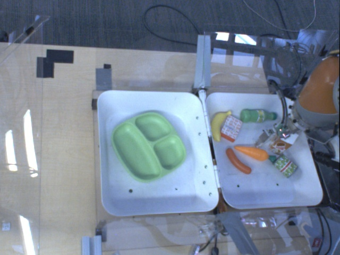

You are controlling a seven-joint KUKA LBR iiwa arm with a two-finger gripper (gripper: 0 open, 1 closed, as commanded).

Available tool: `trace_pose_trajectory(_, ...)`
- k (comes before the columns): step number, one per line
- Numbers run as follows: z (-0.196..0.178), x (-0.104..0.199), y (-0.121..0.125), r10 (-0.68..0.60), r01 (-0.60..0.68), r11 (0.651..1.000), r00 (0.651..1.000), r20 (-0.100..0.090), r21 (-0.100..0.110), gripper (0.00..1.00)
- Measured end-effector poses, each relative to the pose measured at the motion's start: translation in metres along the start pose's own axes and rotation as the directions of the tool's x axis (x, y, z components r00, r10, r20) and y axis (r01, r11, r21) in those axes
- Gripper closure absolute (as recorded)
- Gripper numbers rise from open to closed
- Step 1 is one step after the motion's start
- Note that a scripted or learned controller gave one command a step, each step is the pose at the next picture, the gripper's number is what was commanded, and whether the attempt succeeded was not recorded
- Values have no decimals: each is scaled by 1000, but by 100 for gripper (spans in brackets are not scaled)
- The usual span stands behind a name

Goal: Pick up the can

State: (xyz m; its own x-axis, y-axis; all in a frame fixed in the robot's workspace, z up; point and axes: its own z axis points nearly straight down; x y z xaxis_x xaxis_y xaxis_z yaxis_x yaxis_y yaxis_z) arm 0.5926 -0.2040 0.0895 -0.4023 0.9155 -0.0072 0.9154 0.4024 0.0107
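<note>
holding green tray [149, 145], left bin [114, 195]

You look down from one fixed camera set above the bench [53, 158], tilted so the far edge of the bench sits in the upper part of the frame and dark carpet [106, 9] with a looping cable [170, 20] fills the top strip. The two white bins lie side by side in the centre and right: the left bin [111, 195] sits mid-frame, the right bin [303, 195] runs close to the right edge. The arm [319, 89] enters at the upper right. You stand far enough off to take in both bins whole, with bare wooden bench filling the left third.
</note>
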Motion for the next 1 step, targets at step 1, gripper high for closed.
trace_pose_trajectory(1,-13,-1,4,-1,1,1000,1000,6,-9,100)
